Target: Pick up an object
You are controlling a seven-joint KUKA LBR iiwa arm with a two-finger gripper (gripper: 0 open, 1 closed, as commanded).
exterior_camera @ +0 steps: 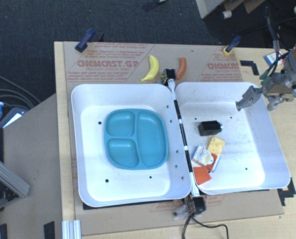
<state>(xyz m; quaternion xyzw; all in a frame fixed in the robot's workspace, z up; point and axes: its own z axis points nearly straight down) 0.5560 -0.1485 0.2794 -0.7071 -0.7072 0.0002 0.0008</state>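
Observation:
The right bin [267, 148] holds a black block [209, 128] near its middle. Below the block lie a yellow piece [217, 145], a small printed packet [204, 156] and a red-orange piece [202, 175], bunched toward the bin's left wall. My gripper [260, 101] hangs over the bin's upper right part, up and to the right of the black block and apart from it. Its fingers [246, 98] are spread, so it is open with nothing between them.
In the left bin [88, 108] sits a blue divided plate [136, 138]. A yellow banana [151, 68] and an orange sausage-shaped toy [181, 67] lie on the bench behind the bins. Blue clamps [85, 40] hold the board's far edge.

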